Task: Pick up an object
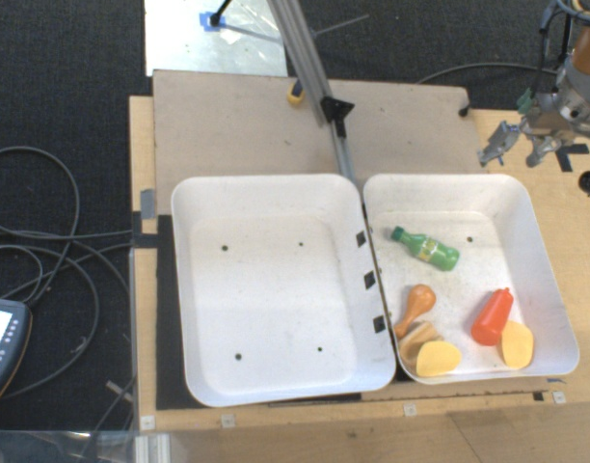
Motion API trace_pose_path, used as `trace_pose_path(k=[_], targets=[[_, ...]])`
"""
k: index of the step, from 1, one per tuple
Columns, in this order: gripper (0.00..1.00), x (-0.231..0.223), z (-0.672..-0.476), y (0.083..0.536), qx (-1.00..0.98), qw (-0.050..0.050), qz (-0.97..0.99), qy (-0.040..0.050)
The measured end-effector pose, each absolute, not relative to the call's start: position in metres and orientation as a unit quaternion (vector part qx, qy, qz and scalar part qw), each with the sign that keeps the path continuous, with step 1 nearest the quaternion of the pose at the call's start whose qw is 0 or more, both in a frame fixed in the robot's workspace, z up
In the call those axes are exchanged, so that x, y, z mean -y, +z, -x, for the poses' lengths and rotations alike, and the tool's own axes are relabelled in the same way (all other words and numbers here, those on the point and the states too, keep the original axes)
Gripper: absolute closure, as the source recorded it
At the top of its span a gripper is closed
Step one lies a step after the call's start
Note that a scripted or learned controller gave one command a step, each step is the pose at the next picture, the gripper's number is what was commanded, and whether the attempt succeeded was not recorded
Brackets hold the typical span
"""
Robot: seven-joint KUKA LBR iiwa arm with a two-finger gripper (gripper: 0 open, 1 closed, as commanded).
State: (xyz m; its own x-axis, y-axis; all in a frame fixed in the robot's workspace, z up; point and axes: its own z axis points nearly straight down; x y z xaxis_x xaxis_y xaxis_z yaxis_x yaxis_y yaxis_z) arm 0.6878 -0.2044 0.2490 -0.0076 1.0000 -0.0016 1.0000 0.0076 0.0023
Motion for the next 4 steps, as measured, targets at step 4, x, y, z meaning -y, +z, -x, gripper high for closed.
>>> trace_pose_path(k=[4], targets=[[0.0, 0.2, -0.689, 0.101, -0.71, -0.001, -0.704, -0.0013]])
